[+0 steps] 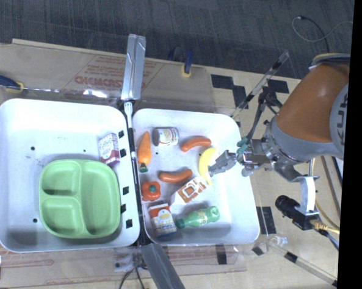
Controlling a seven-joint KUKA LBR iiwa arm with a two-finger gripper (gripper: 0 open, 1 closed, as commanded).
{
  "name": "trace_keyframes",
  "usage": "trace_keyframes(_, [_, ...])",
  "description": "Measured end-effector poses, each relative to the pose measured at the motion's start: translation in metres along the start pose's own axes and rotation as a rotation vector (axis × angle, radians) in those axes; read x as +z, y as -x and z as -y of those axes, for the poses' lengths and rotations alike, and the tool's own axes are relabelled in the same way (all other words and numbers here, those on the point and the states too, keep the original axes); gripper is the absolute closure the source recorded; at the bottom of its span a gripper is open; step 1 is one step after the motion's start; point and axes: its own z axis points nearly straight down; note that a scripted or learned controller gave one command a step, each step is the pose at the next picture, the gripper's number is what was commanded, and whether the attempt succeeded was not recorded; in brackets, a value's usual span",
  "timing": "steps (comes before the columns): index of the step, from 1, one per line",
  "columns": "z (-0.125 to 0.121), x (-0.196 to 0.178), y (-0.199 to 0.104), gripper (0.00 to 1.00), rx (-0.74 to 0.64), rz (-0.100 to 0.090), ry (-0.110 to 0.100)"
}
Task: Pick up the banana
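The grey arm with its orange band (314, 109) reaches in from the right over the right-hand shallow white bin (240, 227), and its jaws (219, 164) hang low at that bin's right side. Whether they are parted or closed cannot be told from this slanted view, and nothing can be seen gripped between them.

The curved yellow plastic banana (205, 163) lies in the right bin just to the left of the jaws, close enough that the tips seem to meet its right edge, though actual contact cannot be confirmed. Beyond the banana, up and to the left of the jaws, lies an orange-red toy sausage (195, 143), and further left a small tin can with a pale label (165, 135). Left of the jaws, past the banana, a second orange-red sausage (175, 175) lies nearly level. Just below and left of the jaws sits a small orange-and-white printed carton (192, 190). Further below lies a green plastic bottle (198, 217) on its side, with a red-and-white boxed packet (162, 220) beside it. Far left of the jaws, along the bin's dividing wall, are an orange toy carrot (144, 149) and a small red tomato-like piece (150, 190).

Well away to the left, the other white bin (23, 122) holds a light green divided plastic tray (80, 199) and a small red-and-white labelled packet (109, 147). Both bins rest on the tabletop (173, 79).
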Motion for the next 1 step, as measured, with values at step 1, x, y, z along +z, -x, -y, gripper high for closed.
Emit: trace_keyframes(1, [-0.0725, 0.0931, 0.0136, 0.00, -0.058, 0.001, -0.001])
